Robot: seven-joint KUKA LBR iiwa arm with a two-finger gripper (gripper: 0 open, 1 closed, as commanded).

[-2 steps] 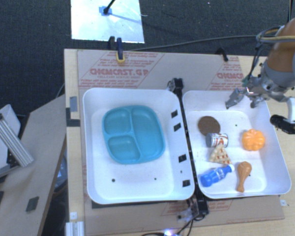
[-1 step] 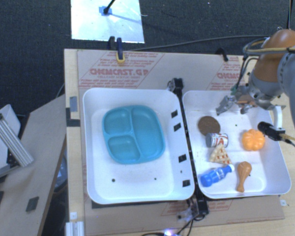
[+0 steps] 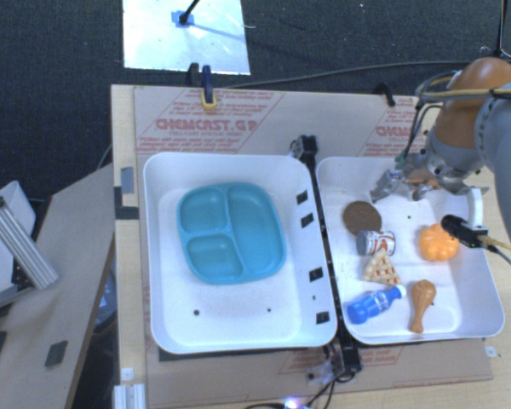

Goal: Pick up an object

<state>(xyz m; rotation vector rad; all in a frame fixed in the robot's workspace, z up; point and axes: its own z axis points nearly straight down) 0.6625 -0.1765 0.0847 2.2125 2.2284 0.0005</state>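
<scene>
Gripper [image 3: 392,184] sits over the back of the right bin [image 3: 485,313], can't tell its state from this view. Nearest target looks like the brown cookie [image 3: 361,216], just in front and slightly left, so a short reach down. Same bin holds a can [image 3: 376,243], pizza slice [image 3: 381,270], blue bottle [image 3: 374,303], drumstick [image 3: 422,302] and orange pumpkin [image 3: 439,242]. Left bin [image 3: 166,313] holds a blue divided plate [image 3: 232,233]

You can read "CHEMCAST GP" in red print on the board [image 3: 238,118] under the bins, up-left of the gripper [image 3: 398,181]; a partial repeat sits just above the gripper.
</scene>
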